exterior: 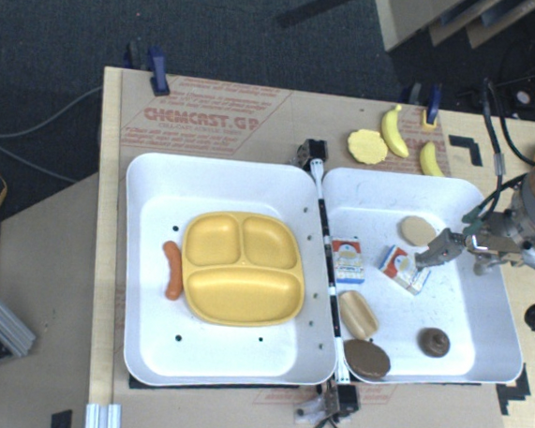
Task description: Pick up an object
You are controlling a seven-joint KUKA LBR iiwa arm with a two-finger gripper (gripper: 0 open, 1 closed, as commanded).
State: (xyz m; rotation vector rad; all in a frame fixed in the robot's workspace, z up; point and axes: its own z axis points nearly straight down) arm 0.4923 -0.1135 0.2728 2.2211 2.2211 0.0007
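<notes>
My gripper (457, 257) hangs over the right side of the right bin (478, 370) and looks open. One grey finger (435, 249) slants down-left, its tip just beside a small red and white carton (402, 266). Nothing sits between the fingers. A tan round piece (418, 230) lies just behind the carton. A second red and white carton (346, 260) lies at the bin's left wall. Toward the front lie a tan bread slice (358, 313), a brown disc (366, 359) and a chocolate donut (435, 342).
The left bin (143, 337) holds a yellow divided plate (242, 267) with a red sausage (174, 270) beside it. Behind the right bin, on the bench, lie two bananas (397, 131) (430, 158) and a yellow round piece (367, 146).
</notes>
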